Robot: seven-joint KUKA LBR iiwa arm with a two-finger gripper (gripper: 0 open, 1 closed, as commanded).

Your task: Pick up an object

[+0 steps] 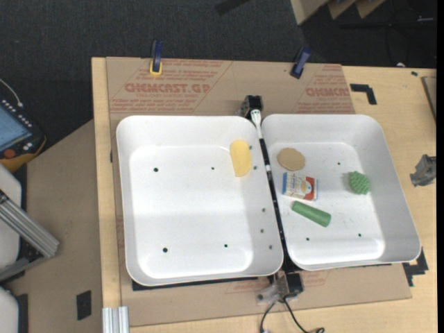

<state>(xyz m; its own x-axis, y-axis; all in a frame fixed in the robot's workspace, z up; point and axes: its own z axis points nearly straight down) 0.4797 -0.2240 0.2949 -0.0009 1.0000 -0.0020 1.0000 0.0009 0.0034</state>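
green cylinder smooth | printed box | tan disc | bumpy green lump | jaws: can't tell

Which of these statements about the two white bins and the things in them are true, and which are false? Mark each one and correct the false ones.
1. The yellow piece lies in the left bin. True.
2. The green cylinder lies in the left bin. False: it lies in the right bin.
3. The round tan disc sits above the small printed box in the camera view. True.
4. The bumpy green object touches the green cylinder. False: they lie apart.
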